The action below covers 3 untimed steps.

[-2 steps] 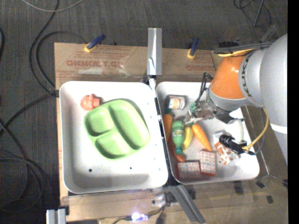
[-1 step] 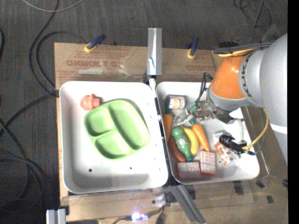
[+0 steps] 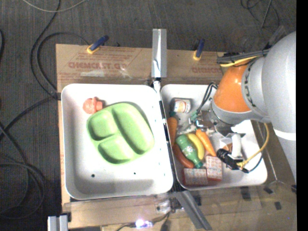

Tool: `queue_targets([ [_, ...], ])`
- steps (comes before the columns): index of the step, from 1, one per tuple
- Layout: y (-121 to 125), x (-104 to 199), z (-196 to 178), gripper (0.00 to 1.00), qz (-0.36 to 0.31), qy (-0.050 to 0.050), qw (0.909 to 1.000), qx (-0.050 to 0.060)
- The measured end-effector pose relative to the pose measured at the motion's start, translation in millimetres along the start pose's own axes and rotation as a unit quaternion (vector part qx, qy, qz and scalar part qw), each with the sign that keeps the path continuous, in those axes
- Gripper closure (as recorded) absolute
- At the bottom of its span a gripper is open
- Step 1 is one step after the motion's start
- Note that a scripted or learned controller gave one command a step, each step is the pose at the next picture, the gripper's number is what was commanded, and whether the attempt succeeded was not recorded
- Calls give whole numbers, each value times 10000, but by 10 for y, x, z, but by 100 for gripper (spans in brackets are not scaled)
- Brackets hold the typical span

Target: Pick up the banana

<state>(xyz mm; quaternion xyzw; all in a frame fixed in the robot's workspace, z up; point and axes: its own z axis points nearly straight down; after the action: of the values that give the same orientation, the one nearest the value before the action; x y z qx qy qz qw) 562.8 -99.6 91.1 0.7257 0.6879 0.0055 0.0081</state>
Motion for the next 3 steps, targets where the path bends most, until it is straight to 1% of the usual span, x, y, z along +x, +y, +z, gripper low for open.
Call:
queue_targets([
  [1,-392,8,-5,0,2892,-1,9573,3],
  [2,-626,377,-931,0,3583,-42,9335,114],
  [3,67,883,-913,0,3038,-40,9527,120],
])
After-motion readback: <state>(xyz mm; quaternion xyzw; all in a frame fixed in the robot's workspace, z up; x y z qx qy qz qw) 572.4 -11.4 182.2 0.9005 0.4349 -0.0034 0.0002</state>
